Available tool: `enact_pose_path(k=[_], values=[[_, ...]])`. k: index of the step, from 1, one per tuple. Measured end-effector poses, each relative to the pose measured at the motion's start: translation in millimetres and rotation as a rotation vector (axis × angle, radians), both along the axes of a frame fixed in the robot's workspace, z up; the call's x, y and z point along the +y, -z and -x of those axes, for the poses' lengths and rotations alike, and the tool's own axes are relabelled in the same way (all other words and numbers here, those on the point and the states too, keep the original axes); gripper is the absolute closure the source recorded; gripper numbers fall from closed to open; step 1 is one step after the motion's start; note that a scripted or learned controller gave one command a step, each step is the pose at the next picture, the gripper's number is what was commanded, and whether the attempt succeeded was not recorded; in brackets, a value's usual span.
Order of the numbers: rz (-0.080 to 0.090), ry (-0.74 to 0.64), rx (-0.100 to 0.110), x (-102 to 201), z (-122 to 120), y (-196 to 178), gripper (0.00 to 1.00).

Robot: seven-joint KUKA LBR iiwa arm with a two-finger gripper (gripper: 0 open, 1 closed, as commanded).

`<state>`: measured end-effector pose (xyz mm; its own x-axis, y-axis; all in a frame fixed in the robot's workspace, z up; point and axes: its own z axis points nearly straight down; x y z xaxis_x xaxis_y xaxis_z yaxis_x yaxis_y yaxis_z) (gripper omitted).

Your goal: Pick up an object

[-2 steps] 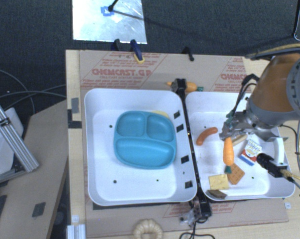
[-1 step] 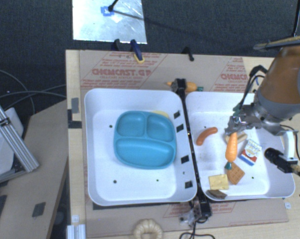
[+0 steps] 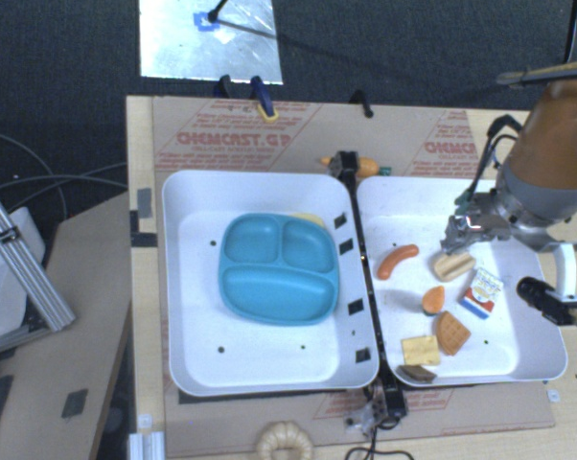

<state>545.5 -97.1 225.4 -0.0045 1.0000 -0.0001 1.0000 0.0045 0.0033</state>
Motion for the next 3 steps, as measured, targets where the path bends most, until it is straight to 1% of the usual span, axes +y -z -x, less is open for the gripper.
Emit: enact_pose_path(k=[1,2,3], values=[[-0.002,-0.004,0.003,50.3,16.5,0.7,1.00],[-0.002,-0.006,0.001,108.0,16.7,-8.9,1.00],[-0.002,-0.004,0.003,145.5,24.9,-5.1,1.00]])
